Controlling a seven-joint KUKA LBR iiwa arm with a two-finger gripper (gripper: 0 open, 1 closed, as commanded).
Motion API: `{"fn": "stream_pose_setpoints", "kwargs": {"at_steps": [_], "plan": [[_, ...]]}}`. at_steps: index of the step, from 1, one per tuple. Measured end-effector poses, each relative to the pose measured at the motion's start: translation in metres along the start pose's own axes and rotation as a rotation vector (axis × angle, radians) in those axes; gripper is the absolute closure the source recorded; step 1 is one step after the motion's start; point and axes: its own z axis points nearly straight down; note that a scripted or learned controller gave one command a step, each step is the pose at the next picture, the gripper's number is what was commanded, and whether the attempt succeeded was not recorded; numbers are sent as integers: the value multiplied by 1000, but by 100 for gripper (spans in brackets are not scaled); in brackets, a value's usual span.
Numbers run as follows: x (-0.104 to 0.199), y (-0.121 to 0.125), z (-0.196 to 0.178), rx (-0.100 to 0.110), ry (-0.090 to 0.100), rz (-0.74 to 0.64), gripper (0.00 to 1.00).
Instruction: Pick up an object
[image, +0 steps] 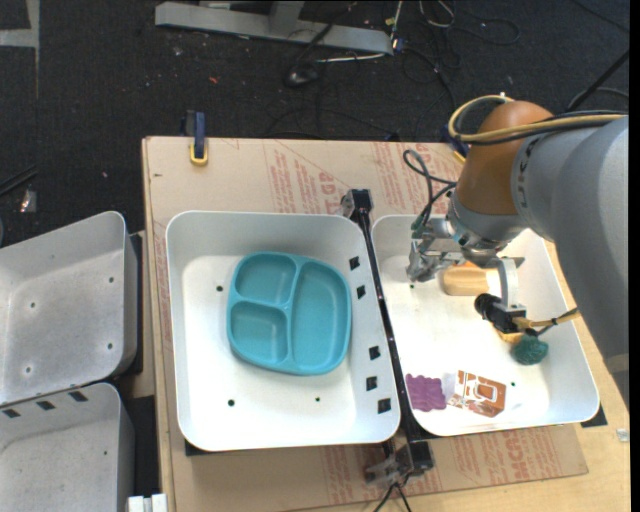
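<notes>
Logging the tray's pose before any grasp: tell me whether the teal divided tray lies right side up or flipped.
Right side up: the teal divided plastic tray lies flat in the left white bin, its three compartments facing upward.

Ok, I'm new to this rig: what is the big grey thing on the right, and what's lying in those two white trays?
You are looking down at a slant from a fixed camera above the bench. The grey shape with an orange band is a robot arm; its gripper is low in the right bin. I can't tell if it holds anything. That bin has a tan block beside the gripper, a teal ball, a purple piece and a brown-and-white packet. The left bin holds a teal divided plate.
</notes>
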Motion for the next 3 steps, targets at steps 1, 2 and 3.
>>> {"fn": "stream_pose_setpoints", "kwargs": {"at_steps": [1, 2, 3], "plan": [[-1, -2, -42, -2, 0, 0, 100], [-3, -11, -92, -3, 0, 0, 100], [-3, -10, -103, -2, 0, -2, 100]]}}
